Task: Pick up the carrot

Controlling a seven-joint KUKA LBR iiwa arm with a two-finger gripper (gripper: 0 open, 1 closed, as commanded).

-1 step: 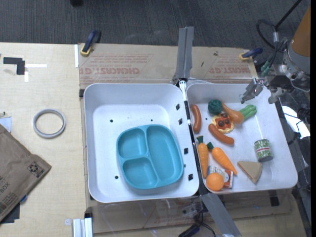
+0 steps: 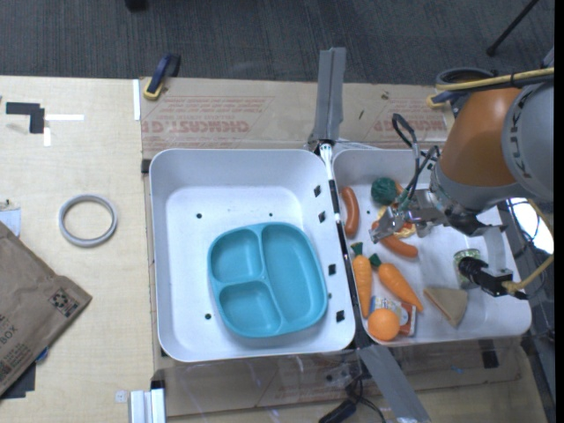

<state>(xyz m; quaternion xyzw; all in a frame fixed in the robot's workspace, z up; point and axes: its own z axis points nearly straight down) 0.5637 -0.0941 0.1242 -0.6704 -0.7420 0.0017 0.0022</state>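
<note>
Nearest me, an orange ball (image 2: 383, 324) lies below my tool (image 2: 394, 223). Just down-left of the tool, two carrots (image 2: 362, 282) (image 2: 398, 285) lie loose in the right bin (image 2: 502, 329). Probably nothing is gripped, but I cannot tell how the tool stands.

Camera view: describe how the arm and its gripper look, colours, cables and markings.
The arm is grey with a broad, glossy orange band above the wrist, and dark letters run along its grey shell at the right. Black cables loop from the wrist toward the gripper, a small metallic and dark assembly. A yellowish hose runs across the top of the arm.
</note>
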